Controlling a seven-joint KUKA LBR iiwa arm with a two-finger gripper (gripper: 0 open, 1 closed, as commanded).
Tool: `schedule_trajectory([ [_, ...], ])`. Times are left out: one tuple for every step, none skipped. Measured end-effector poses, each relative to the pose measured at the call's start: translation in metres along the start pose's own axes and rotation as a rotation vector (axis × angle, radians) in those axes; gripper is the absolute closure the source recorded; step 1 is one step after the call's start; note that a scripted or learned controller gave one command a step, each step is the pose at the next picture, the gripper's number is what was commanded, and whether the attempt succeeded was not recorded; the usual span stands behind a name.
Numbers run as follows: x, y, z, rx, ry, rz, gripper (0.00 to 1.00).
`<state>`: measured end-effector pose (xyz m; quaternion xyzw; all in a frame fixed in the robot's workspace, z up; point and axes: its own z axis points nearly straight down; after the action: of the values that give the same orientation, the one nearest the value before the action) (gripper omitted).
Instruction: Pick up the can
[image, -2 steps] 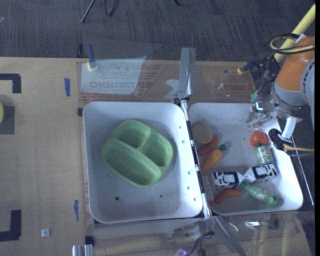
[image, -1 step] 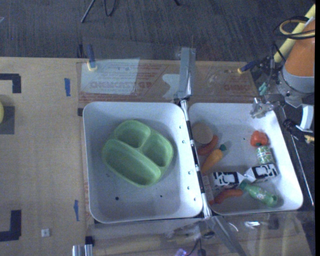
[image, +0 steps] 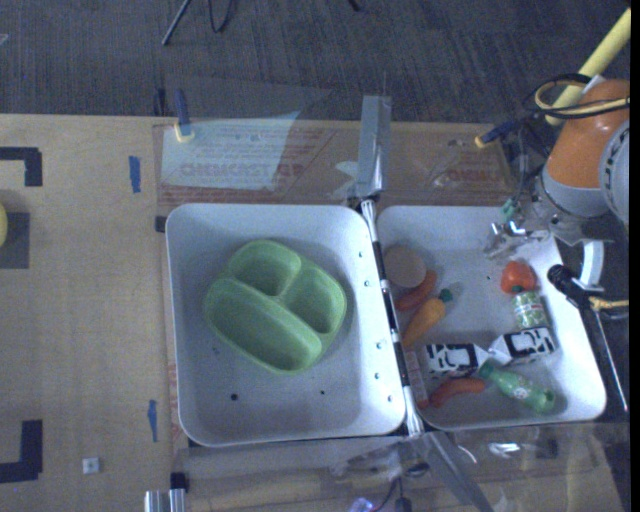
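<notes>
I am hovering the gripper (image: 510, 232) by the right bin's (image: 590, 400) far edge, fingers probably open and empty, lining up the can (image: 405, 267).

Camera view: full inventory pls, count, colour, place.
left bin: 1, white, left half of the bench
right bin: 1, white, right of the left bin
divided tray: 1, green, in left bin
can: 1, brownish top, right bin's upper left corner
carrot: 1, orange, below the can
sausage: 1, red, right bin's lower edge
bottle: 1, green, lying at lower right
jar: 1, red lid, right side
cartons: 2, black and white, lower middle
gripper: 1, metal, over right bin's upper right
arm: 1, grey and orange, from right
</notes>
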<state>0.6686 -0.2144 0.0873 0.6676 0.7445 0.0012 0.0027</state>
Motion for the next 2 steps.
schedule_trajectory([
  [0.003,0.0,-0.022,0.0,-0.001,-0.055,1.0],
  [-0.008,-0.001,0.001,0.002,0.0,-0.039,1.0],
])
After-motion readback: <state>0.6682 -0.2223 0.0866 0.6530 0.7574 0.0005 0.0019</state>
